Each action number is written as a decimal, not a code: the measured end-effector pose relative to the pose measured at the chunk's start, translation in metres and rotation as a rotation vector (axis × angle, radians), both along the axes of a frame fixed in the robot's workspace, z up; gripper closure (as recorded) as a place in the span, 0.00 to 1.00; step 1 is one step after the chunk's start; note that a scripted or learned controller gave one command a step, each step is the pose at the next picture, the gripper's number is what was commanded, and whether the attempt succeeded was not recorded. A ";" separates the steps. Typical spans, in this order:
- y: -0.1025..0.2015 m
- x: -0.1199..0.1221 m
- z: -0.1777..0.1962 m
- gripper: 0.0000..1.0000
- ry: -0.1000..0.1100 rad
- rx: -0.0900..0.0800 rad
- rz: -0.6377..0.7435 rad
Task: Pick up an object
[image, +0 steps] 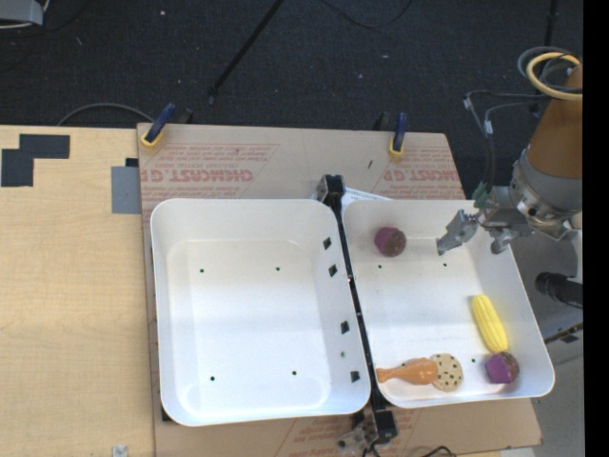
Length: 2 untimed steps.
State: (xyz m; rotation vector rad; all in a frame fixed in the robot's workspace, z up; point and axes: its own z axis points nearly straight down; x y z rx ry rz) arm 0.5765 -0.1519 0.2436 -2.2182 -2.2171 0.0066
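Note:
The right bin [433,298] holds a dark purple ball [389,241] near its far left corner. A yellow corn cob [489,323] lies by the right wall, and a small purple piece [501,367] sits in the near right corner. A speckled cookie [445,371] touches an orange carrot-shaped piece [407,374] along the front wall. My gripper [474,240] hangs over the bin's far right part, to the right of the purple ball. It is open, with nothing between its fingers.
The left bin [181,255] lies beside the right one, parted from it by a black divider strip [343,284]. Both rest on cardboard held by two clamps [398,133] at the back. A wooden bench top [67,293] spreads to the left.

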 end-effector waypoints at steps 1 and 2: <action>0.000 0.001 0.003 0.00 -0.006 -0.001 0.001; 0.006 -0.002 -0.041 0.00 -0.003 0.000 0.001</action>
